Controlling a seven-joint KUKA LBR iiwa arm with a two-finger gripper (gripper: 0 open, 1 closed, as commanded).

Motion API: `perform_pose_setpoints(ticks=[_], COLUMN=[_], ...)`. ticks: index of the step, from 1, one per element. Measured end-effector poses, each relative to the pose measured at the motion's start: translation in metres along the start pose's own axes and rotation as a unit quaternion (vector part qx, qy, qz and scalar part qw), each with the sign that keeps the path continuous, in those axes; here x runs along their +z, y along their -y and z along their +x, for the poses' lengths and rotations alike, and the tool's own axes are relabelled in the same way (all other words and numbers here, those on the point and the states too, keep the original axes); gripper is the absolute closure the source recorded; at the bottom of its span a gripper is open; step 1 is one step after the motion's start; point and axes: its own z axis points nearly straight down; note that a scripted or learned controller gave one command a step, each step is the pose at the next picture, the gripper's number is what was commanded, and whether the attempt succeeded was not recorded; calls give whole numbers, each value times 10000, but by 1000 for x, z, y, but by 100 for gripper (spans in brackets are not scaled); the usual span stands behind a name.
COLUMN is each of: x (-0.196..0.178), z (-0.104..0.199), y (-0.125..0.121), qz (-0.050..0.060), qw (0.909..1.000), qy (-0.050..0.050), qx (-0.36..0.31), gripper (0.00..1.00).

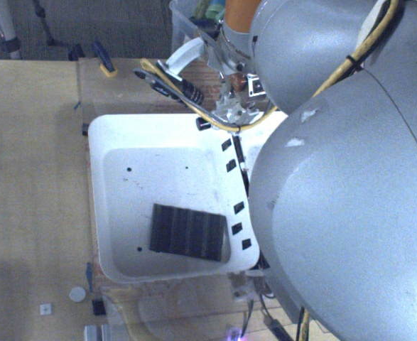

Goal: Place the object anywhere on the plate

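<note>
Inside white bin [109, 190]: dark ribbed block [187, 232] lying flat; pincer [231, 109] state unclear

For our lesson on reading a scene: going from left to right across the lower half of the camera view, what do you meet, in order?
Bare wooden bench → small grey disc → white bin's left wall → dark ridged block lying in the bin → row of black markers on the bin's right rim → large grey arm.

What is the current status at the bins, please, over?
Arm covering the right side of the view; gripper state cannot be told. Dark ribbed block lying flat in the left white bin, untouched. Nothing crowding the block.
</note>
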Motion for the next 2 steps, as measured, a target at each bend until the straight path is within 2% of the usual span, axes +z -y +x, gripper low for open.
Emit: perform_pose_setpoints(ticks=[1,2], x=[82,229], z=[-25,24], y=[65,67], qz=[1,9], qw=[9999,9999], qy=[15,9], qx=[-130,151], gripper=[100,100])
